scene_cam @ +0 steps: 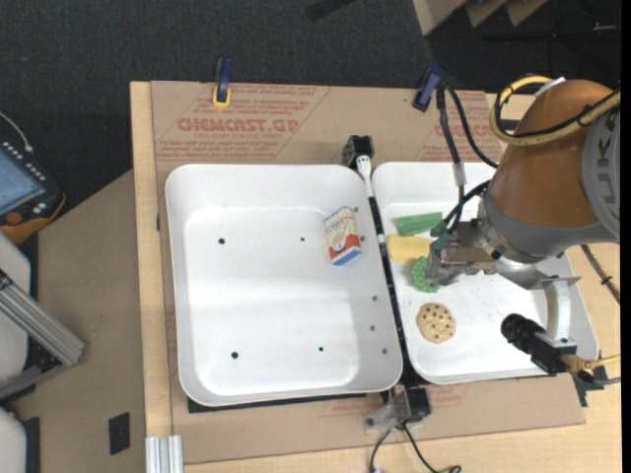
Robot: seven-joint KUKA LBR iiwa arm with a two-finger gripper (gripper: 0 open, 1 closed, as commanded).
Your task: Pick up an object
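Nearest the camera, a chocolate-chip cookie (436,322) lies in the right bin (473,365). Just beyond the cookie, the gripper (441,267) reaches down over a green object (426,275) beside a yellow piece (405,249); whether its claw is wide or narrow, I cannot tell. Left of the cookie, a small carton (342,236) rests in the left bin (256,294)

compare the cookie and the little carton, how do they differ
The cookie is round, flat and tan with dark specks; the carton is boxy, white with red and blue print. The cookie lies in the right bin, close below the gripper; the carton is in the left bin, near its right wall, far from the arm. Both are small and lie free on a white bin floor.
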